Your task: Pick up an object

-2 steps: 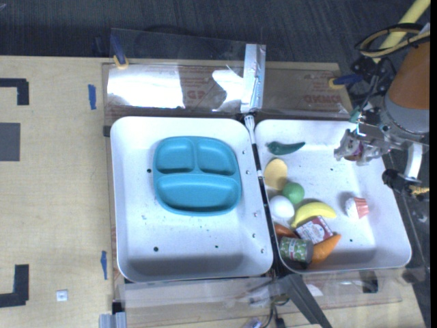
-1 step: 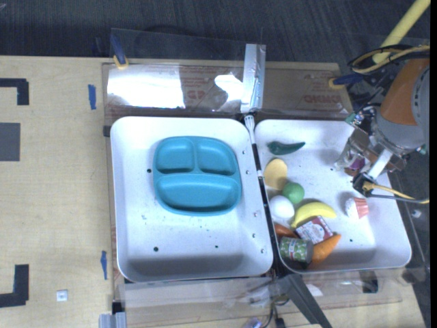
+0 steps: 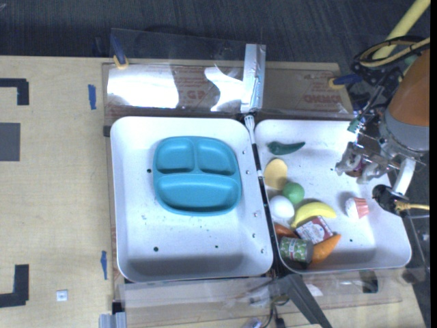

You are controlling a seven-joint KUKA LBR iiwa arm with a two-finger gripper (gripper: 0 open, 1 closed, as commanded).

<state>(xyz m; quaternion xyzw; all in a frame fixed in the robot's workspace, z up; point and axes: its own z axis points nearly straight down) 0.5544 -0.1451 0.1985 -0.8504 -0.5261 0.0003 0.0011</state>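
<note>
The gripper (image 3: 358,164) hangs over the right bin (image 3: 321,134) near its right wall, under the grey wrist and orange band. A small red-and-white object (image 3: 356,207) lies on the bin floor just below it in the view, apart from it. Along the bin's left side lie a dark green pepper (image 3: 285,146), a yellow fruit (image 3: 276,172), a green lime (image 3: 293,193), a white egg (image 3: 280,208), a banana (image 3: 314,212), a red-and-white packet (image 3: 315,231), an orange carrot (image 3: 328,246) and a green can (image 3: 295,249).
The left bin (image 3: 130,183) holds a blue divided plate (image 3: 196,173). A divider wall (image 3: 254,176) separates the bins. Cables (image 3: 382,53) and a black fitting (image 3: 384,198) sit close to the wrist at the right. Shiny plastic sheeting (image 3: 177,87) lies behind the bins.
</note>
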